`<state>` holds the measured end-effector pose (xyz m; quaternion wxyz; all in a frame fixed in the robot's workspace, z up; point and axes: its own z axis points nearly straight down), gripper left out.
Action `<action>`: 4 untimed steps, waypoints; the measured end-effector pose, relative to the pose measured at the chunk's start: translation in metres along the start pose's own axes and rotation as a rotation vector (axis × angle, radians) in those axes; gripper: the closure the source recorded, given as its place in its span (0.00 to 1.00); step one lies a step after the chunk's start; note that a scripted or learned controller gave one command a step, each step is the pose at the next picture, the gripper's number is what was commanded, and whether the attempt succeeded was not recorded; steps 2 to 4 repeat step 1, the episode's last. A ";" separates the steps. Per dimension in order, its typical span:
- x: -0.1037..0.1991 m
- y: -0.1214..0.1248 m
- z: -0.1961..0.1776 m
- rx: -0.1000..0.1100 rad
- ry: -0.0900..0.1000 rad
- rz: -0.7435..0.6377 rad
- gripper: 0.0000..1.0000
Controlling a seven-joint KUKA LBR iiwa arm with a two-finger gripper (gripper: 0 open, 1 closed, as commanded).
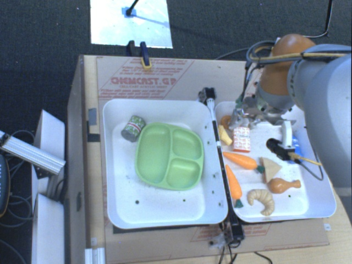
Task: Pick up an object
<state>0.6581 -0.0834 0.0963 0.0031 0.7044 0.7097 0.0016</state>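
My gripper [241, 120] hangs low over the back of the right bin [325, 201], just above a red-and-white packet [242, 139]. Nothing shows between it and the packet, and whether it touches the packet I cannot tell. A yellow piece [224, 135] lies to the left of the packet, by the bin's wall. In front of the packet lie two carrots [241, 160] [234, 183], a pale wedge [269, 167], a drumstick [284, 185] and a croissant [262, 199].
The left bin [110, 164] holds a green divided plate [169, 155] and a small can [132, 128] on its side at the back left. The arm's grey body covers the right bin's far right corner.
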 end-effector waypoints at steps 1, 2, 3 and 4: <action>0.067 -0.026 -0.091 0.001 0.004 0.001 1.00; 0.067 -0.026 -0.091 0.001 0.004 0.001 1.00; 0.067 -0.026 -0.091 0.001 0.004 0.001 1.00; 0.067 -0.026 -0.091 0.001 0.004 0.001 1.00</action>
